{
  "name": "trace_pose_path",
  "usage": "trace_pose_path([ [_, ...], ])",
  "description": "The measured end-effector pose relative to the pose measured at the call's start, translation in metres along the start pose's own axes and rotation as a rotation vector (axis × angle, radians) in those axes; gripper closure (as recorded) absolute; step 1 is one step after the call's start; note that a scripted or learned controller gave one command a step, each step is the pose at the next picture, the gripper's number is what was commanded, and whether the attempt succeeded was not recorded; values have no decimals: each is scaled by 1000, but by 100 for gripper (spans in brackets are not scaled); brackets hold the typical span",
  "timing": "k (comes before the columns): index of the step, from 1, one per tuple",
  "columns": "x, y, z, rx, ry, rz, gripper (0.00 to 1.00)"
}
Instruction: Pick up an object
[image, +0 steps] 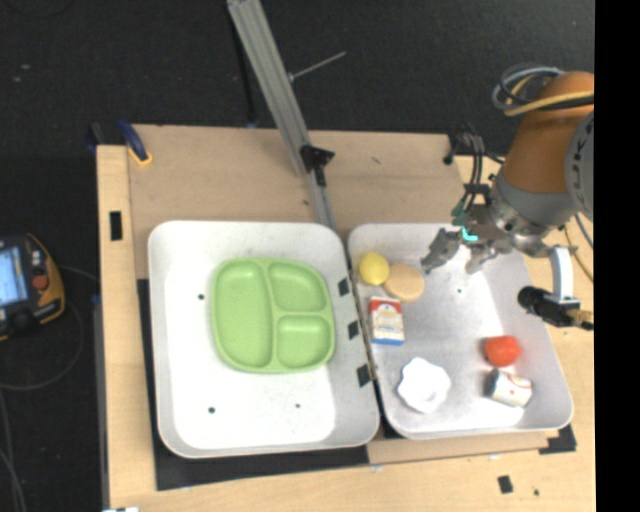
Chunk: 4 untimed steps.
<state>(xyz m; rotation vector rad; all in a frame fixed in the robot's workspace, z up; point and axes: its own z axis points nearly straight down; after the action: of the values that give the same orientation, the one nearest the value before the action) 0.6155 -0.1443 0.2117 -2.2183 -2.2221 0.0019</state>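
The right bin (455, 420) holds a yellow ball (373, 268), a tan round piece (405, 282), a red-and-white carton (386, 321), a white crumpled item (424, 385), an orange-red ball (503, 350) and a small white-and-red object (508, 388). My gripper (458, 254) hangs over the bin's far side, right of the tan piece, its two fingers spread open and nothing between them.
The left bin (180, 400) carries a green divided plate (272, 315). A grey metal bar (285, 105) slants down from the top toward the gap between the bins. A handheld device (25, 280) lies off the bench at left.
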Motion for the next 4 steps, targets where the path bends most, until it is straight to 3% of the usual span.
trace_pose_path([
  [1,0,1,-2,-3,-1,-1,0],
  [3,12,-3,95,2,-2,0,0],
  [4,11,1,105,-11,-2,2,0],
])
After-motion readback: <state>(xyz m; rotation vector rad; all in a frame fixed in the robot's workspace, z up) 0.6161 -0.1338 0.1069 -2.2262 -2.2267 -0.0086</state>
